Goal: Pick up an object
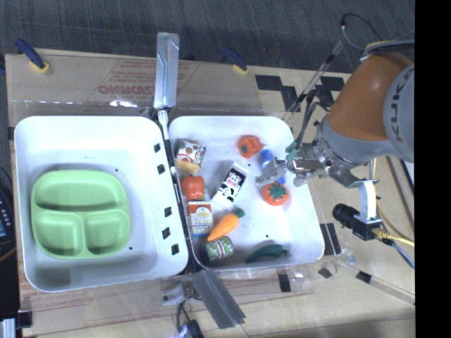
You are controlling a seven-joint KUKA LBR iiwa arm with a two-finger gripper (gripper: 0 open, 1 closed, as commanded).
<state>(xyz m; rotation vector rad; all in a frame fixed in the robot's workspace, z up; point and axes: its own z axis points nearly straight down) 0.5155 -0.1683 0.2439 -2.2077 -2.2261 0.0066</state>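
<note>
My gripper [280, 170] hangs over the right side of the right bin [299, 220], reaching in from the right. Just left of it lies a small blue item [266, 160], partly under the gripper. A red tomato with a green top [275, 194] sits right below it. An orange-red pepper [249, 146] lies up and to the left. A white carton with a cow print [231, 183] lies tilted in the bin's middle. Nothing shows as held.
The right bin also holds a carrot [225, 226], a green can [220, 248], a dark green vegetable [268, 252], a juice box [200, 217], a red-orange item [193, 186] and a snack box [189, 155]. A green divided tray [81, 213] lies in the left bin [28, 139].
</note>
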